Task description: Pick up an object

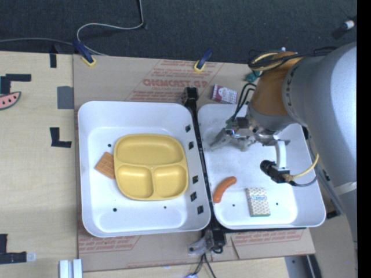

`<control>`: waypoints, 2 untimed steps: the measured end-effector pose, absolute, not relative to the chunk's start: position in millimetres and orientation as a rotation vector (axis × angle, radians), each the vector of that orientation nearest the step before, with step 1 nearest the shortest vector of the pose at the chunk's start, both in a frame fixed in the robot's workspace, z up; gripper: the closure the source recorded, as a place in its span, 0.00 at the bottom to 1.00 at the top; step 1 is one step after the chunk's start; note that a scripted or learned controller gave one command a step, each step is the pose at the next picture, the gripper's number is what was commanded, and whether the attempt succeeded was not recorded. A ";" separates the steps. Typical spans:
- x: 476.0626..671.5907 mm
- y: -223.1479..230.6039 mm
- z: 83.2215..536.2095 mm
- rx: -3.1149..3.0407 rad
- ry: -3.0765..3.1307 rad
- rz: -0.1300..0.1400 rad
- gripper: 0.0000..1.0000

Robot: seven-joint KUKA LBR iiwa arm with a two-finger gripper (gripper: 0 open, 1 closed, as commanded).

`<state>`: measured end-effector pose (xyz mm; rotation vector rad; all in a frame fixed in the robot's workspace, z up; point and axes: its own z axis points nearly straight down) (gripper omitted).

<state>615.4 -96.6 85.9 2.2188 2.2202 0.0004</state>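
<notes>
Over the upper middle of the right bin point(301, 210), my gripper point(230, 142) is open, with two grey fingers spread and nothing between them. An orange sausage-shaped toy point(224, 189) lies on the bin floor below the gripper, apart from it. A small patterned box point(258, 202) rests to the right of the sausage near the front wall. In the left bin point(95, 213), a yellow divided plate point(152, 165) sits in the middle. A brown cracker-like piece point(105, 165) pokes out from under the plate's left edge.
A small dark red packet point(224, 94) lies on the cardboard behind the bins. The arm's grey body and orange band point(272, 94) cover the right bin's upper right. A black and yellow cable point(284, 175) hangs over the bin's right side.
</notes>
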 end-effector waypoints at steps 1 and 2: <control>615.9 -96.8 95.8 2.218 2.219 0.002 1.00; 615.7 -96.8 95.5 2.218 2.219 0.002 0.00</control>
